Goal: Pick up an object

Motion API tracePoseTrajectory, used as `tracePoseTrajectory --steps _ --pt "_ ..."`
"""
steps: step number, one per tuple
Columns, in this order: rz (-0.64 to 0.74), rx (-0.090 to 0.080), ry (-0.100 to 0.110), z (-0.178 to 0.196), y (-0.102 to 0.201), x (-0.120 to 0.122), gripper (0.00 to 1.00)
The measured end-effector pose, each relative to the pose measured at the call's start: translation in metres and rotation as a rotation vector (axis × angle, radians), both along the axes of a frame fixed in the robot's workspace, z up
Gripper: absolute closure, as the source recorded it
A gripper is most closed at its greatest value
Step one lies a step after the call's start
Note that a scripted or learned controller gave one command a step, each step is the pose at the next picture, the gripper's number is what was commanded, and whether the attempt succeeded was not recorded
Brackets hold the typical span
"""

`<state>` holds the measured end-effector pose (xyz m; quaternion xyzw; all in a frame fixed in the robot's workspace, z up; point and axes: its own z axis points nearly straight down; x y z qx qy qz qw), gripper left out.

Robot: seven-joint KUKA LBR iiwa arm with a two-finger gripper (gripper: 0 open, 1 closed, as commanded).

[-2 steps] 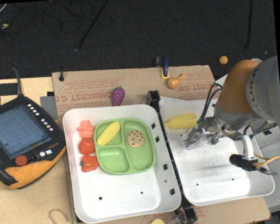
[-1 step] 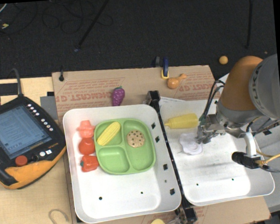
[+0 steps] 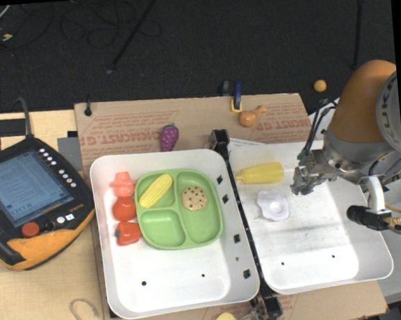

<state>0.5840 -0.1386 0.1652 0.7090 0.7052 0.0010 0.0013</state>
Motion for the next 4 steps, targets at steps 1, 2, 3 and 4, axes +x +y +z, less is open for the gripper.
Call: tracePoseTrajectory --steps 1,2,3,4 --pt "0.004 0.0 0.001 0.043 0.0 0.003 1.0" --pt "0.004 0.001 0.003 0.063 -0.002 0.003 1.0" --pt "0.008 0.003 0.008 0.054 0.055 -0.001 1.0" --pt "0.006 0.001 0.005 0.053 0.075 0.006 1.0"
